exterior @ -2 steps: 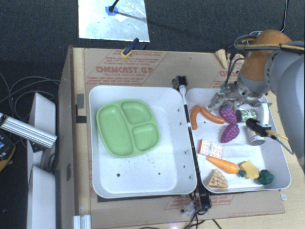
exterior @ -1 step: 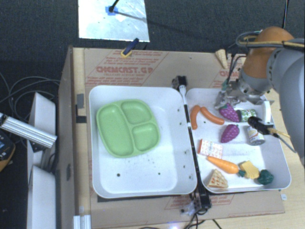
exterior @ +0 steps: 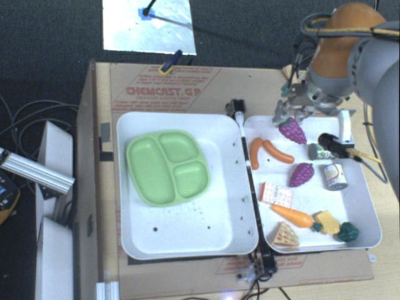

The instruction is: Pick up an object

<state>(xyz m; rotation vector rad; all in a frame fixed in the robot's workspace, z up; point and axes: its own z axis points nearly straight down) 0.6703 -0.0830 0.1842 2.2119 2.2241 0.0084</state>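
Clutter is confined to the right bin (exterior: 357, 200), where every candidate for a pick is laid loose. The left bin (exterior: 212, 230) is given over to a green divided plate (exterior: 167, 166).

The hand (exterior: 289, 116) is seen low at the far end of the right bin, directly over the far grape bunch (exterior: 292, 131) and seemingly touching it. Whether the hand is apart, together or clamped on that bunch cannot be told, because its tip is masked by the wrist and by the bunch itself. The bunch appears to rest on the bin floor near the far wall, so no lift can be claimed.

This bunch is judged to be the thing aimed at. It lies alone with bare floor around it, so it can probably be approached from above without neighbours being disturbed.

Two orange sausages (exterior: 277, 152) are set in a shallow V just beside the divider. A second grape bunch (exterior: 300, 174) and a small can (exterior: 335, 175) lie near the middle, apart from each other. Toward the near end a red-and-white packet (exterior: 275, 194), a carrot (exterior: 294, 215), a cheese wedge (exterior: 326, 222), a broccoli floret (exterior: 348, 232) and a waffle wedge (exterior: 285, 235) are packed more closely. The carrot's tip is close against the cheese, and a clean grasp there is judged harder.
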